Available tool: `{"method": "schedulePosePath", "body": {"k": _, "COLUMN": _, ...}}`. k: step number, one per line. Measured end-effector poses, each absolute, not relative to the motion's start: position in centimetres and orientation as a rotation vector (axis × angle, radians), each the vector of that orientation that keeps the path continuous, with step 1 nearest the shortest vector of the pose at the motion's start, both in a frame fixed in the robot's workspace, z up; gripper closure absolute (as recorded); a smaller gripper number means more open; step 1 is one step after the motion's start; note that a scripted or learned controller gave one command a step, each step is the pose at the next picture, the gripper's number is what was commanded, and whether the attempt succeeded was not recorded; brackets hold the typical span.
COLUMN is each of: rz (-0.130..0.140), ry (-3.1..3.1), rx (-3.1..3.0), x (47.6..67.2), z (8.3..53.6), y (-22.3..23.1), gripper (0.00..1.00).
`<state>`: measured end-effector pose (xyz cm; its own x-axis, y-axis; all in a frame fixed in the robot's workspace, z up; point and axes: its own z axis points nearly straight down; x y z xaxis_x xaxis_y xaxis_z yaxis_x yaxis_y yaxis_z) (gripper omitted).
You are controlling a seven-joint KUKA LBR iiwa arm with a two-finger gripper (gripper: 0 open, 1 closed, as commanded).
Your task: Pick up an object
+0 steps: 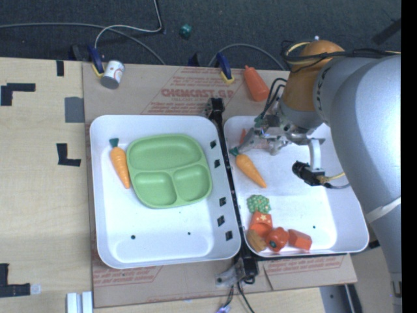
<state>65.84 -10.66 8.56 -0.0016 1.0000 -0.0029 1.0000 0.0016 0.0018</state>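
I am reaching in from the right over the right bin, my grey arm and its orange band covering that bin's upper right corner. My gripper is hovering low near the bin's upper left area, just above and right of a carrot that is lying slantwise on the bin floor with its green top toward the divider; I cannot tell how the gripper is set, since the wrist is hiding it. Nothing is showing in its grasp.

Toward the near edge of the same bin, a small green leafy piece is lying above a cluster of red and orange toy foods that are touching one another.

In the left bin, a green divided plate is sitting in the upper middle, with a second carrot lying just beside its left edge. On the tabletop behind the bins, another orange carrot-like piece is resting, and a small white can is lying well to the left.
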Motion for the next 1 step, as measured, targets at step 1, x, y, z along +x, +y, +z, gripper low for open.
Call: {"method": "schedulePosePath", "body": {"k": 1, "rz": 0.0, "ry": 2.222, "rx": 2.219, "x": 66.87, "z": 8.51, "y": -10.33, "gripper": 0.0}}
